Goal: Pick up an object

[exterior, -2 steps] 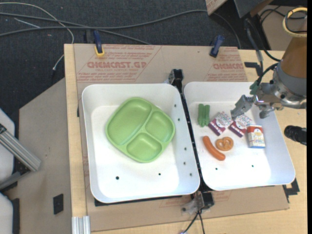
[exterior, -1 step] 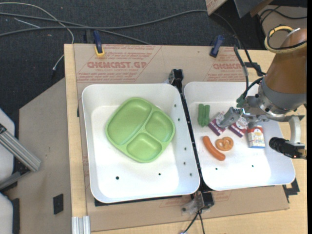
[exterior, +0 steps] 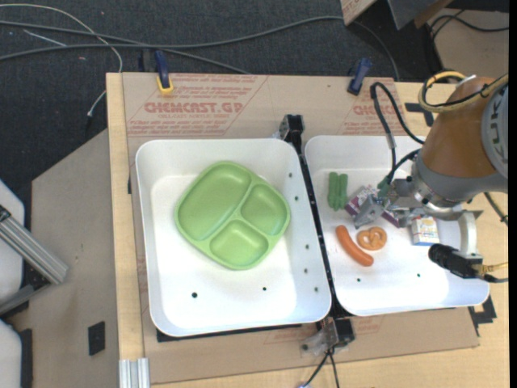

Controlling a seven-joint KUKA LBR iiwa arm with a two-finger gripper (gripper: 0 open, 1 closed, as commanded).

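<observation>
A: Where do the jaws point(exterior: 373, 208) sit against the pretzel point(exterior: 372, 238)?

B: Just above it in the camera view, down in the right bin point(exterior: 404, 297). The grey metal of the grasping part hangs over a small heap of things just left of the pretzel's upper edge. Whether the jaws are wide or narrow I cannot tell; the wrist and the clutter hide them.

A: So which thing is the likely pick?

B: My guess is the pretzel or the orange sausage point(exterior: 354, 246). The sausage touches the pretzel's left side, and its long axis runs aslant, from upper left to lower right.

A: And the green piece point(exterior: 337, 190)?

B: Further from the pretzel, up and to the left, lying nearly upright in the view.

A: Anything past the pretzel's other side?

B: A small printed packet point(exterior: 424, 231), just right of it, under the arm.

A: The left bin point(exterior: 161, 297)?

B: A green divided plate point(exterior: 233, 214), well apart from the pretzel.
</observation>
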